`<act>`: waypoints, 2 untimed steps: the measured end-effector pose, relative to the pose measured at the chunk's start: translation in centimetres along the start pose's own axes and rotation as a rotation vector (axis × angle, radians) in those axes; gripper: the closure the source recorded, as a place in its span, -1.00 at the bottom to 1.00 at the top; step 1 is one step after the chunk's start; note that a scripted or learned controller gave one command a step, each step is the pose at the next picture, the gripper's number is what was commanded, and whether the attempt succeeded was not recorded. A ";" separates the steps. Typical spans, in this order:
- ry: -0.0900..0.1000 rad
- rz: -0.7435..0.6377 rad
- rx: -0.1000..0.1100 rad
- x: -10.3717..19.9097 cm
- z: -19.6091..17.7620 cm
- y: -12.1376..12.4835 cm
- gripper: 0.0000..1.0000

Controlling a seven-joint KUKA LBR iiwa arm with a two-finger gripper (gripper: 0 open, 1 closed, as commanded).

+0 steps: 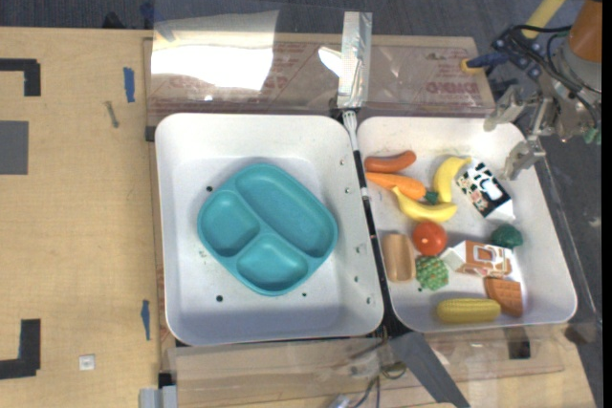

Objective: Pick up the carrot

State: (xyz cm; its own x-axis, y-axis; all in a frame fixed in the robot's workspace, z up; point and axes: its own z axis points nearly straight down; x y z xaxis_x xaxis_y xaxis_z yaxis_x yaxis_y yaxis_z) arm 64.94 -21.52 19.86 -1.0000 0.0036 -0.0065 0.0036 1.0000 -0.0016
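Bench: a tan board (67, 234) under two shallow white bins set side by side, dark floor beyond.
Left bin (182, 301): holds a teal divided plate (268, 226) near its middle.
Right bin (555, 291), near edge: corn cob (468, 309), bread roll (397, 256), green broccoli piece (432, 274), small printed carton (488, 255).
Right bin, middle: tomato (430, 237), banana (438, 189), black-and-white box (480, 187).
Carrot (396, 183): at the bin's 10 o'clock corner, beside a red sausage (390, 161), touching the banana.
Gripper (510, 143): over the bin's 1 o'clock corner, fingers spread, nothing between them.
Carrot from gripper: well apart, toward 8 o'clock.
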 end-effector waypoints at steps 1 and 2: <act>-0.003 -0.088 0.000 5.3 10.4 8.9 -1.00; 0.021 0.067 0.002 1.6 10.8 11.1 -1.00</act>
State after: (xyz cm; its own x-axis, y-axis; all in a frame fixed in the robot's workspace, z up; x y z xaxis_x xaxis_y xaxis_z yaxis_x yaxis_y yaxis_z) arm 63.49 -10.39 8.99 -0.9974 0.0708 0.0144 0.0707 0.9975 -0.0041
